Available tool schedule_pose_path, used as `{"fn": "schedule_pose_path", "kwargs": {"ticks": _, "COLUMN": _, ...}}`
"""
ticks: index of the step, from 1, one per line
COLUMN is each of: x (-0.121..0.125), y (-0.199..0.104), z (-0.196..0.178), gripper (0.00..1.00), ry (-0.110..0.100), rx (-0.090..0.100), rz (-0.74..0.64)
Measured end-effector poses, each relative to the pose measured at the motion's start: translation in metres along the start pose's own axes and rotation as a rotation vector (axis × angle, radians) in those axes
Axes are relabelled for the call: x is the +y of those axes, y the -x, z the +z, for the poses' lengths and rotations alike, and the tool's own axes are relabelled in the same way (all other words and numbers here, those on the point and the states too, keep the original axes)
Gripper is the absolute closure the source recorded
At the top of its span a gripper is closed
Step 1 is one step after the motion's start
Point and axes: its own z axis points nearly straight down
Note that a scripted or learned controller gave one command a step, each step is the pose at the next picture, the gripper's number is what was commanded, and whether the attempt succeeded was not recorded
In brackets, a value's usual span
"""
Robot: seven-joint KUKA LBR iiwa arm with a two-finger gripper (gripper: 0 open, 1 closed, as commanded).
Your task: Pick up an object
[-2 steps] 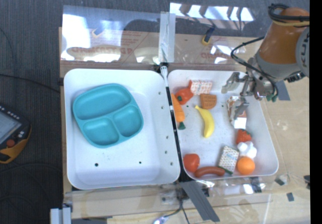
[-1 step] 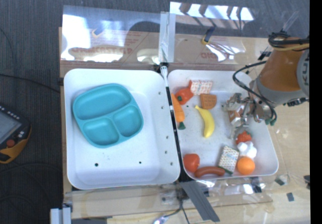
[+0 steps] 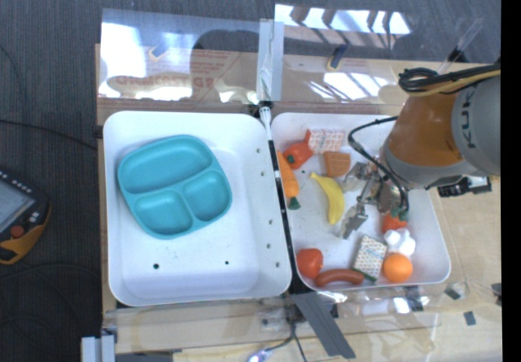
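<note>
Right bin (image 3: 435, 259): banana (image 3: 330, 196), carrot (image 3: 286, 180), tomato (image 3: 309, 259), sausage (image 3: 339, 277), orange (image 3: 397, 268), patterned block (image 3: 369, 255).

Gripper (image 3: 363, 204) low over bin centre, just right of banana; fingers spread apart, nothing between them (all items lie loose).

Left bin (image 3: 244, 271): blue divided tray (image 3: 173, 185).

bench (image 3: 476, 259) | 2 white bins: left bin (image 3: 244, 128), right bin (image 3: 431, 230)

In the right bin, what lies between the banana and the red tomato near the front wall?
In the camera view, nothing: bare white bin floor separates the banana from the tomato. The gripper hangs to the banana's right, off that line.
</note>
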Motion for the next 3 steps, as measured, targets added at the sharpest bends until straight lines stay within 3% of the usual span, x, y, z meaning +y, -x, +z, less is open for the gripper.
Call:
{"fn": "schedule_pose_path", "kwargs": {"ticks": 1, "x": 0.049, "y": 0.015, "z": 0.0, "gripper": 0.0, "ry": 0.0, "rx": -0.001, "rz": 0.047}}
{"fn": "schedule_pose_path", "kwargs": {"ticks": 2, "x": 0.05, "y": 0.017, "z": -0.01, "gripper": 1.0, "ry": -0.002, "rx": -0.005, "rz": 0.045}}
{"fn": "schedule_pose_path", "kwargs": {"ticks": 3, "x": 0.111, "y": -0.016, "z": -0.115, "gripper": 1.0, "ry": -0.004, "rx": 0.016, "rz": 0.203}}
